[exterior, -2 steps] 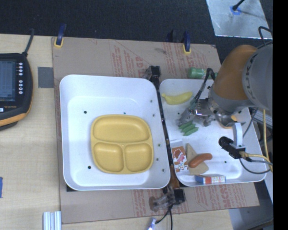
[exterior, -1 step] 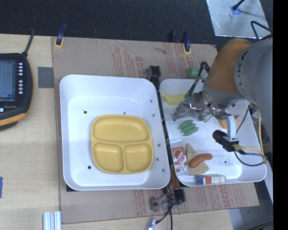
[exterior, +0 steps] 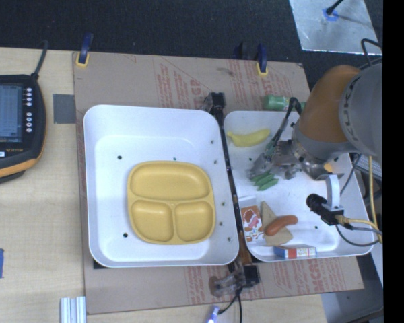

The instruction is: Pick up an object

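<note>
The arm stands nearest the lens, its orange band and grey wrist housing looming over the upper part of the right bin. The gripper is lowered into that bin, just above a green object that lies near the bin's left wall. Whether the gripper is open or closed cannot be told; the mechanism reads as a dark tangle from above, and nothing is seen held in it.

Candidate items all lie in the right bin:
- a banana near the upper left corner;
- the green object under the gripper;
- a sausage resting on a beige wedge;
- a red-and-white packet against the left wall;
- a small tube along the lower wall.

The left bin holds a yellow divided tray.

Risks, as judged:
1. The green object is low and slender, so a closing grasp is likely to slide over it or push it aside.
2. It sits close to the bin wall, which may block one side of the grasp.
3. The banana lies near enough to be nudged by the wrist.
4. A dark cable and fitting trail over the bin and could snag the sausage.
</note>
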Robot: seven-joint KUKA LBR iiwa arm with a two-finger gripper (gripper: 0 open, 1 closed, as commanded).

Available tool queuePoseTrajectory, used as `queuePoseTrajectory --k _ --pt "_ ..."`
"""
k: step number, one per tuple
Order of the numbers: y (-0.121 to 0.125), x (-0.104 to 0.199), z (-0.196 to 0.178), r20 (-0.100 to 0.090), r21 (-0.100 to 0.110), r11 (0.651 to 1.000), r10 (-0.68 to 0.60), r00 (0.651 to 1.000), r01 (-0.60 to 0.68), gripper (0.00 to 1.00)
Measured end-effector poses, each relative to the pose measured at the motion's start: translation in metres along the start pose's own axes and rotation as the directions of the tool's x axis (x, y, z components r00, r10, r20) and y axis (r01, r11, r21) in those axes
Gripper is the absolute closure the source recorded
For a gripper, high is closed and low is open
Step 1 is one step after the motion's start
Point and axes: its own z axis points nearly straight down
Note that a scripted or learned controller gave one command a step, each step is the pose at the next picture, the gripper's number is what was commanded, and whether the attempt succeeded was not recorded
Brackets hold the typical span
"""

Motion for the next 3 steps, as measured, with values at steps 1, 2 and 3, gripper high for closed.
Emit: queuePoseTrajectory --k 1,2,3 --pt "0.000 -0.001 -0.010 0.001 0.002 1.000 -0.002 1.000 0.002 1.00" --pt "0.000 -0.001 -0.010 0.001 0.002 1.000 -0.002 1.000 0.002 0.00" --pt "-0.038 -0.039 0.000 0.000 -0.001 1.000 0.001 1.000 -0.001 0.00"
